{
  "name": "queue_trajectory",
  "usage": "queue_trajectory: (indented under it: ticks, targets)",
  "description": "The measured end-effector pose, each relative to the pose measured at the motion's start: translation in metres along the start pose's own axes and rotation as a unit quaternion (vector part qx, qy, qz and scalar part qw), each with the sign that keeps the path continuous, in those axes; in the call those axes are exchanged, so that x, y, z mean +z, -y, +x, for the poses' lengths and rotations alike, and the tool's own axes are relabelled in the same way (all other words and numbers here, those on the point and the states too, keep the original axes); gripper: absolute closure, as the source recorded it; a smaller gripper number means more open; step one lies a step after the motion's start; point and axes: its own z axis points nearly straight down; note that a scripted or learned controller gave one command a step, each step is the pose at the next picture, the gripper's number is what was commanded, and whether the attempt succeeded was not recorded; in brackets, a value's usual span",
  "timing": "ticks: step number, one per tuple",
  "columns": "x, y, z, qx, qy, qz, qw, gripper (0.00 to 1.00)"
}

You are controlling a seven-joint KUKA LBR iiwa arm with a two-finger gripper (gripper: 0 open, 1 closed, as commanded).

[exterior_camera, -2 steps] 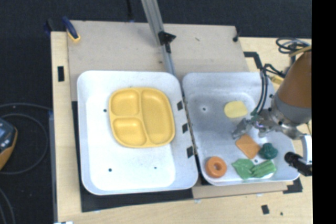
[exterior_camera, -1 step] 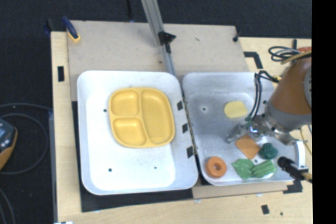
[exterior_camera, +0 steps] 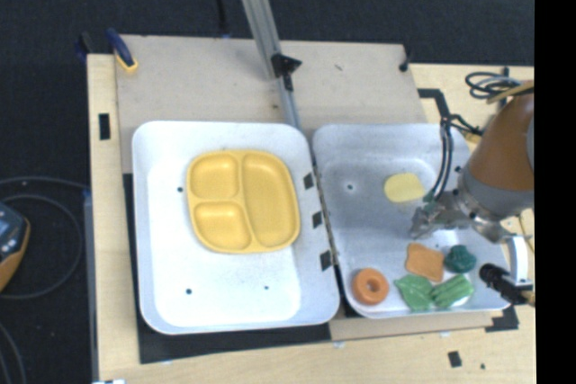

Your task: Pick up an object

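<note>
We see two shallow white bins side by side on the bench. The left bin [exterior_camera: 162, 283] holds one yellow plate [exterior_camera: 243, 200] with three compartments, lying flat near the bin's middle.

The right bin [exterior_camera: 360, 157] holds six small things. One pale yellow piece [exterior_camera: 404, 187] lies toward the far side. The other five cluster at the near right corner: one orange ring [exterior_camera: 370, 285], one orange-brown block [exterior_camera: 425, 262], one dark green lump [exterior_camera: 461, 260] just right of that block, and two light green pieces [exterior_camera: 435, 292] close together along the near rim.

The arm [exterior_camera: 502, 162] reaches in from the right. Its gripper [exterior_camera: 430, 221] hangs over the right bin, between the pale yellow piece and the orange-brown block, just above the block. We cannot tell whether its fingers are spread or pressed together, and we see nothing between them.
</note>
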Motion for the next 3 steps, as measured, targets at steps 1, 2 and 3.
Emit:
queue_trajectory:
  ticks: [1, 2, 3]
  targets:
    - [-0.049, -0.002, -0.011, 0.000, 0.002, 0.001, 1.0000, 1.00]
    - [-0.105, -0.009, -0.003, -0.004, 0.002, 0.000, 1.0000, 1.00]
    - [-0.143, -0.010, -0.005, -0.004, 0.001, 0.002, 1.0000, 1.00]
